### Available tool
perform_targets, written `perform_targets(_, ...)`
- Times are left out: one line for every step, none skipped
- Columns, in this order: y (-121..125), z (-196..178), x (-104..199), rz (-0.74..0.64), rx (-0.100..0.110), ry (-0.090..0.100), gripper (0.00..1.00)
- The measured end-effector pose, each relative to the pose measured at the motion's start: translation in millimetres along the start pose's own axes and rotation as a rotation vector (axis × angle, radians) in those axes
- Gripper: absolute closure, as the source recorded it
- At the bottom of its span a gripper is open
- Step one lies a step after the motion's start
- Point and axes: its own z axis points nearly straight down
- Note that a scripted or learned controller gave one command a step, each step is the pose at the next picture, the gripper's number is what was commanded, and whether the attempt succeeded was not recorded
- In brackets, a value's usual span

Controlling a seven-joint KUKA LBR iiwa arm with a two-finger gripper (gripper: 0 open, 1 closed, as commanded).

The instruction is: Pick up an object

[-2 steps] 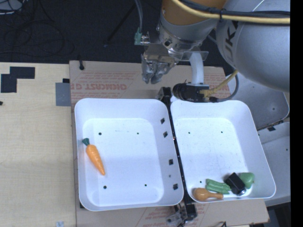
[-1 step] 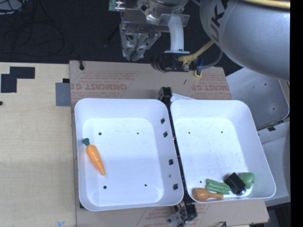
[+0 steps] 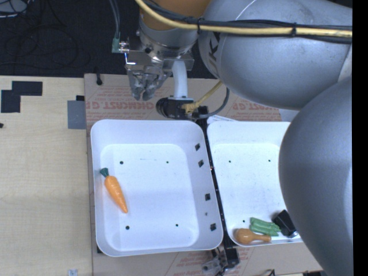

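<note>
An orange carrot (image 3: 115,193) with a small green top lies in the left bin (image 3: 190,154), close to its left wall. My gripper (image 3: 144,88) hangs high above the far edge of that bin, well away from the carrot, fingers pointing down and close together with nothing between them. In the right bin (image 3: 253,154), near its front edge, lie a tan pear-shaped piece (image 3: 251,236), a green bean pod (image 3: 265,227) and a small black object (image 3: 284,222).
The big grey arm covers the upper right and right side of the view, hiding part of the right bin. A yellow cable runs along it. A black fitting (image 3: 172,107) sits behind the bins' shared corner. Cardboard lies under both bins.
</note>
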Motion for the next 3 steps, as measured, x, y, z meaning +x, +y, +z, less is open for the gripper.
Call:
perform_targets(-9.6, -25.4, -8.7, 0.003, -0.012, 0.004, 1.0)
perform_targets(0.0, -52.5, -6.4, 0.0, -0.014, 0.005, 1.0)
perform_targets(-2.1, -167.6, 3.2, 0.001, -0.023, 0.008, 1.0)
